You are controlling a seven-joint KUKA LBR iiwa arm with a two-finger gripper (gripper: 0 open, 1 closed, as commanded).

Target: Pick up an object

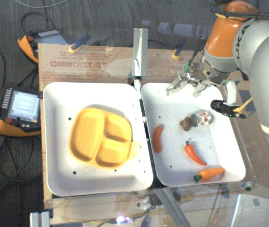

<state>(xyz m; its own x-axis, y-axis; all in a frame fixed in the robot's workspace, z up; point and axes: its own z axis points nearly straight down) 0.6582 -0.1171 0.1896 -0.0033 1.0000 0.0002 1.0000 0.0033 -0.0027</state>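
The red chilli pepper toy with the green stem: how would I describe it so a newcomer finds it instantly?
Look in the right-hand white bin. Near its middle, towards the front, lies the red chilli pepper toy, slanted. Unlike the stemless reddish sausage by the bin's left wall and the fatter orange carrot at the front edge, it is slim, pointed and red.

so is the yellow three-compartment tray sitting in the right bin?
No, the yellow three-compartment tray lies in the left white bin.
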